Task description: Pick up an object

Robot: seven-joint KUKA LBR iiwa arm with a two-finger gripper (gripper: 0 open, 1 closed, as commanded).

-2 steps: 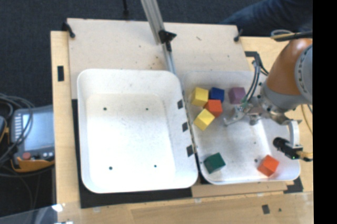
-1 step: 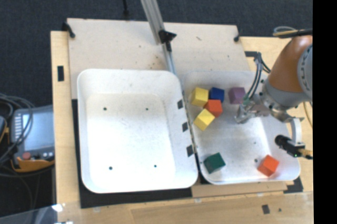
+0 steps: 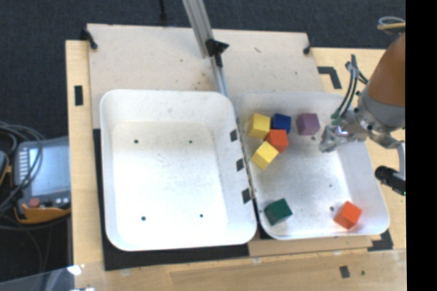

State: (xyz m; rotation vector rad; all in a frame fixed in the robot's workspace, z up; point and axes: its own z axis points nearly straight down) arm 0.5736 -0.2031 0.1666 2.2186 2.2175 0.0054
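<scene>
Beside the small purple cube (image 3: 308, 123), near the right white bin's (image 3: 311, 231) far wall, hangs the pincer (image 3: 332, 140), nothing visibly gripped; whether it is apart, I cannot tell. No pickup looks done. Bare floor lies below it; clustered yellow, blue and orange blocks (image 3: 268, 136) crowd the cube's left.

No text, label, brand, number or sign can be read. The screen of the small device (image 3: 42, 167) beyond the worktop's (image 3: 78, 146) left edge is too blurred.
</scene>
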